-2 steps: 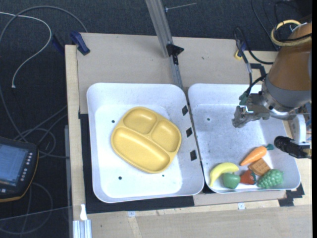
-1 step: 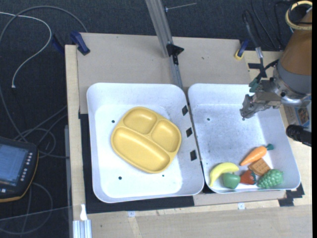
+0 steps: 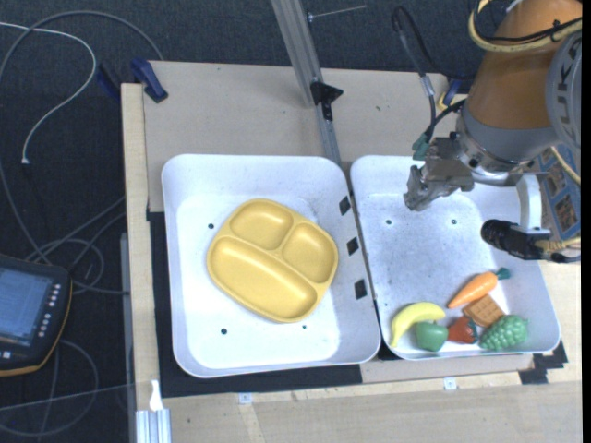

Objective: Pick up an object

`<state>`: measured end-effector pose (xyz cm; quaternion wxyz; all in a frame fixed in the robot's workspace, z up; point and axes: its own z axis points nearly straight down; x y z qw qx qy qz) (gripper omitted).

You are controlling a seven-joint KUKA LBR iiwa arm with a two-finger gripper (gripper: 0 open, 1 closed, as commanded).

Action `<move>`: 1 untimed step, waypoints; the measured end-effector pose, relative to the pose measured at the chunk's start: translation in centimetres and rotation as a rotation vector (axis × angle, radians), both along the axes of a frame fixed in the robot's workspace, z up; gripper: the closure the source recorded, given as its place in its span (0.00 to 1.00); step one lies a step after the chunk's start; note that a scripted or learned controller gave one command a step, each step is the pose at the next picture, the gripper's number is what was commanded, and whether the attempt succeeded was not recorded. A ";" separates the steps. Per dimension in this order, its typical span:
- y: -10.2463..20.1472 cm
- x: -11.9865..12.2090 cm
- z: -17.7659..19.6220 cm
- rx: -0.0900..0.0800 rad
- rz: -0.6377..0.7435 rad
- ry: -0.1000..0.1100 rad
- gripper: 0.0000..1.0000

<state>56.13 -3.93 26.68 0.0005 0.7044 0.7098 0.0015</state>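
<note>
Desk (image 3: 231,100): bare wood showed along the far side, toward 12 o'clock of both bins.
Left bin (image 3: 185,340): it held a yellow divided plate (image 3: 272,258) near its middle, with free white floor all around the plate.
Right bin (image 3: 388,247): its middle and far part were open floor; the things were crowded in the near corner, at about 5 o'clock.
Objects: a banana (image 3: 413,317), a green apple (image 3: 429,336), a carrot (image 3: 476,289), a brown cracker-like piece (image 3: 483,312), a small red piece (image 3: 461,330) and a green bunch of grapes (image 3: 504,332) lay close together, several touching, just beside the near rim.
End effector (image 3: 417,197): it hung over the far part of the right bin, near 12 o'clock of that bin; I could not tell if it was spread or pressed together.
Objects relative to end effector: the group lay toward 5 o'clock from it, well apart, with clear floor between.
</note>
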 end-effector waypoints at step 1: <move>5.0 1.9 -1.7 0.000 -0.001 0.002 1.00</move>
